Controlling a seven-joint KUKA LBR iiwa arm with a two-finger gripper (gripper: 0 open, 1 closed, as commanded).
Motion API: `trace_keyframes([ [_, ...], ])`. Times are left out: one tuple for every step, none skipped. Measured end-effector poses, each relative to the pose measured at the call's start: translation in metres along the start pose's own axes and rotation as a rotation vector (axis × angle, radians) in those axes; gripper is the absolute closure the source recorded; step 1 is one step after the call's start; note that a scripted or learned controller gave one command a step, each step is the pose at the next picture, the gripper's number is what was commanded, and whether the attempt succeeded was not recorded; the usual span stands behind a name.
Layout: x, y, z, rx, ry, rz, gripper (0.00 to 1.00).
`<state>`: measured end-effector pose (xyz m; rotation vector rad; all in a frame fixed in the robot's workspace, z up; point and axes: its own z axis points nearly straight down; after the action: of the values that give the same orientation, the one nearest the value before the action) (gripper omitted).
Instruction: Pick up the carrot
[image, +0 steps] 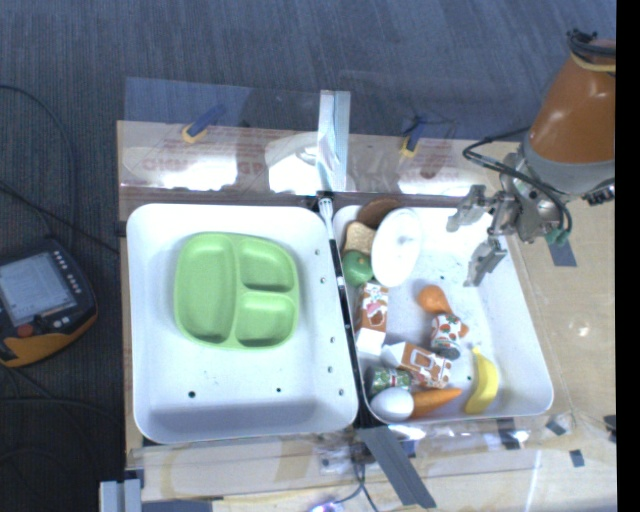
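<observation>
Near edge of bench (570, 340): two shallow white bins side by side, left bin (160, 400) and right bin (525, 345), touching along a shared centre wall.

Right bin, near edge: carrot (436, 402) lies on its side against the near wall, tip pointing toward the near right corner. White egg (393, 404) touches its thick end on the left. Yellow banana (483, 383) sits just right of the carrot, curved, in the near right corner. Just behind the carrot: a red and white printed carton (422, 364), tilted. A small green-printed packet (380, 378) lies beside the centre wall, touching the egg's far side.

Right bin, middle: small red and white patterned item (447, 329), kind not clear. Just behind it, a small orange rounded piece (433, 299). Near the centre wall, another red and white box (373, 308) with a white block (369, 341) at its near end.

Right bin, far part: green round item (357, 268) against the centre wall; white round lid or disc (397, 246) leaning beside it; brown rounded item (377, 212) in the far left corner, partly hidden by the disc.

Left bin: green divided tray (237, 290) with three compartments, lying flat in the far half.

Gripper (480, 240) hangs over the far right corner of the right bin, fingers spread apart, nothing between them. Well apart from the carrot. Orange band (578, 100) of arm above, at the far right
</observation>
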<state>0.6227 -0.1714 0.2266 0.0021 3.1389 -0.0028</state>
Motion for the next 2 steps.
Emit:
trace_keyframes([
  [0.011,0.026,0.125,-0.003,0.009,-0.122,0.00],
  [0.010,0.046,0.133,0.021,-0.014,0.014,0.00],
])
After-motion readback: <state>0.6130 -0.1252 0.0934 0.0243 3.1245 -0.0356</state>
